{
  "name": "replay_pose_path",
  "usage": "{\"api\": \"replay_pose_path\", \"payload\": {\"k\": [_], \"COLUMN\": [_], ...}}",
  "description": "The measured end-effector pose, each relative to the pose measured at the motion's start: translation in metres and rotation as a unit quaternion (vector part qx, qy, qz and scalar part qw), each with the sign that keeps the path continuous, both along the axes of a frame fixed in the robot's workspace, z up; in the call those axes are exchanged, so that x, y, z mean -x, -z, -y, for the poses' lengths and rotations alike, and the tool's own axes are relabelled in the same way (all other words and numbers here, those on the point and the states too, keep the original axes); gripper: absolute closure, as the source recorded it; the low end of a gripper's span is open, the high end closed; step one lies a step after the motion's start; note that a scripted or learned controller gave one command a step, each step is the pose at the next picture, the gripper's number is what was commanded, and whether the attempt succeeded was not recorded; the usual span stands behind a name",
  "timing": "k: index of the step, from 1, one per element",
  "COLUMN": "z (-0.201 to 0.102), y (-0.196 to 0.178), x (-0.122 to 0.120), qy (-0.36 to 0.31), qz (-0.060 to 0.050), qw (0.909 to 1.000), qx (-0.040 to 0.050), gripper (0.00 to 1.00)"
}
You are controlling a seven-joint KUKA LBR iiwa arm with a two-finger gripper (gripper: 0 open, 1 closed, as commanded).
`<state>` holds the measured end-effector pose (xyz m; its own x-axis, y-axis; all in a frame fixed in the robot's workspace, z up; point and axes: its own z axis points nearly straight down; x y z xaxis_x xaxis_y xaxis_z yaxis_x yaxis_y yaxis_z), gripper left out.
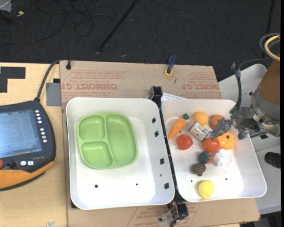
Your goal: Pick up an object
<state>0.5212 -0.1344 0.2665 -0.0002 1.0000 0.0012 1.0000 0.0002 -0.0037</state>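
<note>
The gripper (221,127) sits low in the right bin (255,183), at the right middle of the frame. I cannot tell how it is set. The orange pepper (226,141) lies just under it, touching a red tomato (210,145) on its left.

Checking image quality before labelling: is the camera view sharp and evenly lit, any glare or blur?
Camera view: soft overall, small toys like the carrot lack fine edges; the gripper is smeared among the toys; white bins are bright, nearly washed out, with faint shadows; the floor at the top is dark; the pendant screen looks pale from glare.
</note>
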Motion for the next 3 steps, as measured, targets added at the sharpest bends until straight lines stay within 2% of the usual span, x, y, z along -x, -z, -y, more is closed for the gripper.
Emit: {"api": "replay_pose_path", "payload": {"k": [1, 2, 3], "z": [0.001, -0.09, -0.151], "y": [-0.009, 0.001, -0.037], "x": [0.0, -0.008, 0.017], "qy": [0.0, -0.004, -0.004], "qz": [-0.001, 0.0, 0.002], "qw": [1.0, 1.0, 1.0], "qx": [-0.0004, -0.0014, -0.0009], "gripper": [1.0, 1.0, 1.0]}}
